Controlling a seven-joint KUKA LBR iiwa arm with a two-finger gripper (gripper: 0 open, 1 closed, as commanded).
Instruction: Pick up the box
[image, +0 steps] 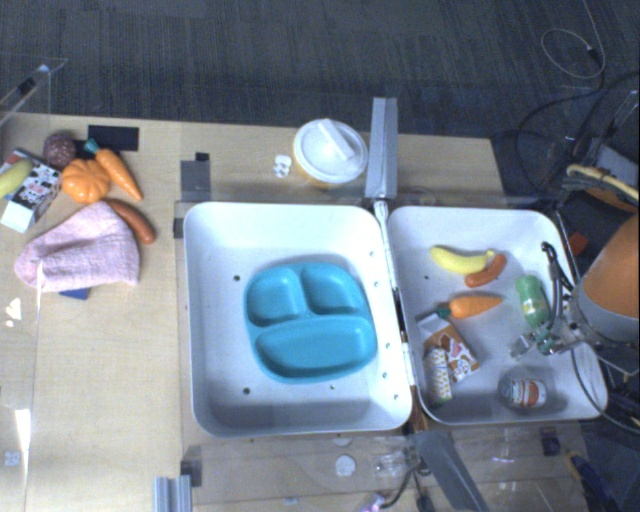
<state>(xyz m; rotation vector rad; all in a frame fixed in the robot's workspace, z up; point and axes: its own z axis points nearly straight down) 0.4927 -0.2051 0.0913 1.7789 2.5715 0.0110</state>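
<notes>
The box (447, 364) is a small brown, white and orange printed carton lying flat in the front left part of the right bin (480, 225). My gripper (537, 343) hangs low over the right side of that bin, just below a green item (531, 297) and above a can (522, 392). It is well to the right of the box and apart from it. Nothing shows held in the gripper. The arm's orange band (612, 278) sits at the right edge of the view.
A banana (460, 260), a sausage (487, 268) and a carrot (472, 306) lie in the right bin behind the box. The left bin (215, 300) holds a blue divided tray (310, 320). A pink cloth (80, 250) and toy food lie on the bench at far left.
</notes>
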